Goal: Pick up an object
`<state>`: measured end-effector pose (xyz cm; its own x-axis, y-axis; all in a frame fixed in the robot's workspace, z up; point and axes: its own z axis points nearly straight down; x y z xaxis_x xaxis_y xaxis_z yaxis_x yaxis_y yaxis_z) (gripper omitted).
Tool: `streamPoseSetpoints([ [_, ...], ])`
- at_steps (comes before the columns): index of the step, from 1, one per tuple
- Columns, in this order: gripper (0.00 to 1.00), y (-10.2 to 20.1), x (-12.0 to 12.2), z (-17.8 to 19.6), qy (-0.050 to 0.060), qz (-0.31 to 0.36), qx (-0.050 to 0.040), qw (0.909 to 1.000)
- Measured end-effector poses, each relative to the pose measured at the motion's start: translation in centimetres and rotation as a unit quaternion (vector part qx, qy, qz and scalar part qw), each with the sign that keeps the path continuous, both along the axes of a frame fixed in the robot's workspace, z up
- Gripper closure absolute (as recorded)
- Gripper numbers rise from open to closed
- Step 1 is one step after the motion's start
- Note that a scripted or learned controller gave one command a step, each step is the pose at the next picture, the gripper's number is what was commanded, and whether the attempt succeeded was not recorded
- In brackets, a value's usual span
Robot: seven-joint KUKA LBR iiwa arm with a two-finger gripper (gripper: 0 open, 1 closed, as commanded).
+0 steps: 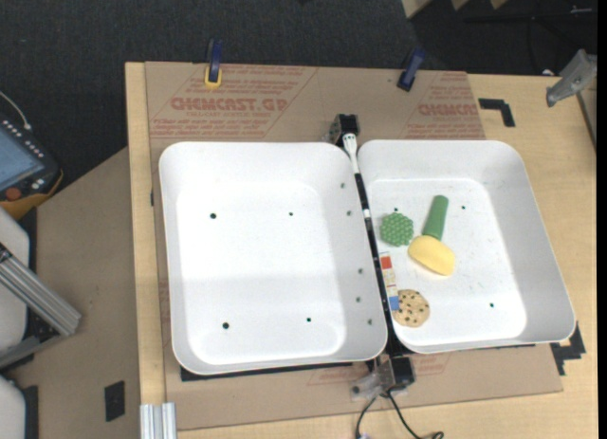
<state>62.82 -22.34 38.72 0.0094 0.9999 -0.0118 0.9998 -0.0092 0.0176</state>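
The right bin (512, 247) holds several small objects near its left side. A green bumpy disc (397, 228) lies beside a green cylinder (436, 216), whose lower end touches a yellow lemon-shaped piece (432, 256). A round chocolate-chip cookie (412, 307) sits near the bin's front left corner. A thin white strip with red and blue marks (387, 278) lies against the bin's left wall.
The left bin (256, 257) sits beside the right one on a cardboard sheet (237, 96) held by blue clamps (214, 65). A grey metal part (573, 78) pokes in at the upper right edge. Cables run along the seam between the bins.
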Motion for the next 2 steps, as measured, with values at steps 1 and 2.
streamPoseSetpoints([
  [1, 1.00, 0.8, 0.2, 0.0, 0.006, 0.005, 0.0035, 1.0000],
  [2, 1.00, -0.1, -0.1, 12.6, 0.000, 0.005, 0.0020, 1.0000],
])
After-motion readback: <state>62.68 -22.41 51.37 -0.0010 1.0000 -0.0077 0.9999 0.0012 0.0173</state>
